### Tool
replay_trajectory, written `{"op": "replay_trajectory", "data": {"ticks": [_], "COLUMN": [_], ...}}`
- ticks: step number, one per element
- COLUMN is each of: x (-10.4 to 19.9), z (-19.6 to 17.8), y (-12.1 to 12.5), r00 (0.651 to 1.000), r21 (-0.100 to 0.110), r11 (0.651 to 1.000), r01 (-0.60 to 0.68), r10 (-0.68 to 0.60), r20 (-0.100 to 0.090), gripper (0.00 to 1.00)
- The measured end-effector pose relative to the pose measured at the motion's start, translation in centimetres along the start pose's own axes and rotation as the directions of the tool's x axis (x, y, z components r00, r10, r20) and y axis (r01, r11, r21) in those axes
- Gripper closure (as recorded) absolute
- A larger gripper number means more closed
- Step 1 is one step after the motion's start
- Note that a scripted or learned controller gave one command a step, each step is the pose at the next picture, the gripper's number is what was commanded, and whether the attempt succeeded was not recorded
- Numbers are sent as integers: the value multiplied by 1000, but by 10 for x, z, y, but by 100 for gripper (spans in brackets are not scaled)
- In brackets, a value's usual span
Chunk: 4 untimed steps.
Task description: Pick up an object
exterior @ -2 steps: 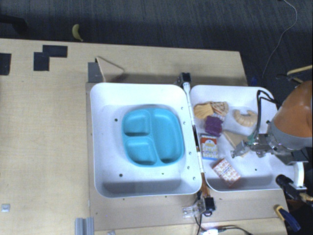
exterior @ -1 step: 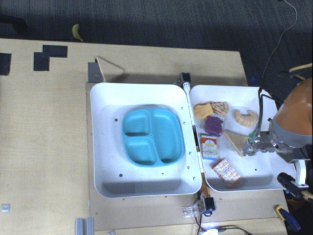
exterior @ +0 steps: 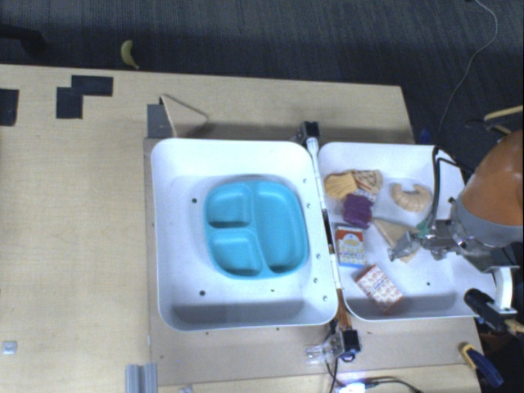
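Arm enters from the right edge, its orange band partly cut off by the frame; the tool sits low over the right bin, its tip a small grey blur. Whether it is spread or pressed together cannot be told, nor whether anything sits in it. Right under and just left of the tip lies a pale tan piece, partly covered by the tool, shape unclear. Up beyond the tool, a cream croissant-like item. Further left of the tool: a purple block, a tan bread-like piece above it, and a small white-and-red carton below, print unreadable. Near and below-left of the tool, a red patterned packet lying tilted. Well to the left, the left bin holds a blue divided tray. Both bins rest on the tan tabletop.
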<state>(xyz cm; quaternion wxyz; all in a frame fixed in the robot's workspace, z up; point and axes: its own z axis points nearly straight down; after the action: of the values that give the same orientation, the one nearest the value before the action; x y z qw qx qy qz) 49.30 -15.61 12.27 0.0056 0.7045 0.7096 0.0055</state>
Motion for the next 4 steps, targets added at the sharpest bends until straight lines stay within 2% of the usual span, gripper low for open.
{"op": "replay_trajectory", "data": {"ticks": [1, 2, 3, 4], "x": [46, 50, 50, 51], "z": [33, 23, 23, 12], "y": [-4, -2, -2, 0], "r00": [1000, 1000, 1000, 1000], "r21": [0, -1, -1, -5], "r11": [1000, 1000, 1000, 1000], "r01": [-12, -7, -7, -4], "r10": [12, 7, 7, 4], "r20": [15, 8, 8, 7], "gripper": [0, 100, 0, 100]}}
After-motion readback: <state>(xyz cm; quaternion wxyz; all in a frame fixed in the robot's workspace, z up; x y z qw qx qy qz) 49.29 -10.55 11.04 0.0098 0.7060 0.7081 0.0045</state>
